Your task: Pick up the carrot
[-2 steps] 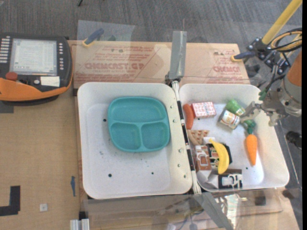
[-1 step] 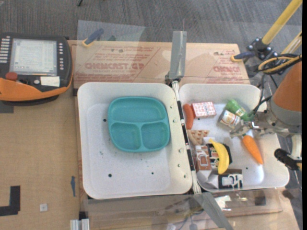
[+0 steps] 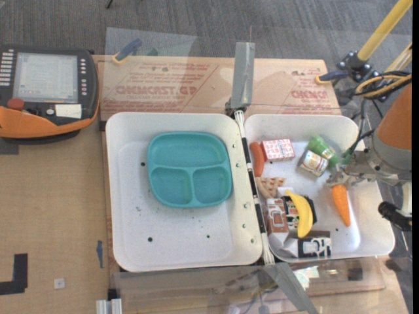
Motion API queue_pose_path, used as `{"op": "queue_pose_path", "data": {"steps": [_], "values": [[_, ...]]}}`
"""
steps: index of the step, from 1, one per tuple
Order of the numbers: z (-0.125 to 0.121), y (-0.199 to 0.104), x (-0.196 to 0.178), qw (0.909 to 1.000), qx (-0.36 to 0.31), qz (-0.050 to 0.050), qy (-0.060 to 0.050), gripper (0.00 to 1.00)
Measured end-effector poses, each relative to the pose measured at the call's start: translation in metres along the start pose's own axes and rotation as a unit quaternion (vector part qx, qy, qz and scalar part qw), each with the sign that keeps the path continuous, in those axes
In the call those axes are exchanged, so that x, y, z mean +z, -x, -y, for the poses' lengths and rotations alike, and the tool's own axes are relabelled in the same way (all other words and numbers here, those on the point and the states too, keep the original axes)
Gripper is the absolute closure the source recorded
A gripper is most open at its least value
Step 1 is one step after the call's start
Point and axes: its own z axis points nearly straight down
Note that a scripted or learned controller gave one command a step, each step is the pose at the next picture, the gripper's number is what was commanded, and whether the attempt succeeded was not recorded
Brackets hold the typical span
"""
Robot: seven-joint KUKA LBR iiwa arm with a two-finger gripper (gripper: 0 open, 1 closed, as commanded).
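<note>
Two white bins: the left bin (image 3: pixel 124 195) holds one teal plate (image 3: pixel 189 169); at right, one carrot (image 3: pixel 341 204), one banana (image 3: pixel 302 214). Gripper (image 3: pixel 345 175) above the carrot; its grip state is unclear.

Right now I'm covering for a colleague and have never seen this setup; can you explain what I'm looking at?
One camera looks down at a slant on a bench with two shallow white bins. The grey and orange robot arm reaches in from the right. Its pincer hangs just above the carrot in the right bin; nothing shows between its fingers. That bin also has a banana, a small can and some boxes. The left bin carries a teal divided plate. The orange-edged screen device at far left looks like the arm's hand controller.
</note>
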Motion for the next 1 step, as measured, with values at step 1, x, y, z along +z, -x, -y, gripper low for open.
{"op": "queue_pose_path", "data": {"steps": [1], "values": [[-0.0111,-0.0407,-0.1185,0.9994,-0.036,0.003,-0.002,1.00]]}}
